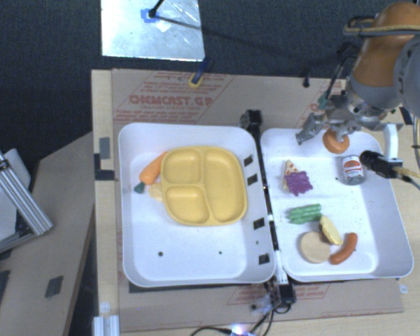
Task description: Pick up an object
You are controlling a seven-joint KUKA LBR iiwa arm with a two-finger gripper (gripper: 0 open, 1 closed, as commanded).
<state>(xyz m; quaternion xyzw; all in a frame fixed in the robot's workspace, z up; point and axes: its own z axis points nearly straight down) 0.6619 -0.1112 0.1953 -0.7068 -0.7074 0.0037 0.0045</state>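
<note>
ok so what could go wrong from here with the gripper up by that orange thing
The gripper sits at the right bin's far edge, over a small round orange object. A round object may roll out of a pinch, and the bin wall close by could block the fingers. The small can stands just beside it and might get knocked over as the arm moves.

The bench (70,187) carries a cardboard sheet (175,100) printed in red. Two white bins sit on the sheet side by side, touching along a black-clipped seam: the left bin (196,264) and the right bin (378,257). A shiny metal plate (152,19) lies beyond the cardboard's far edge.
</note>
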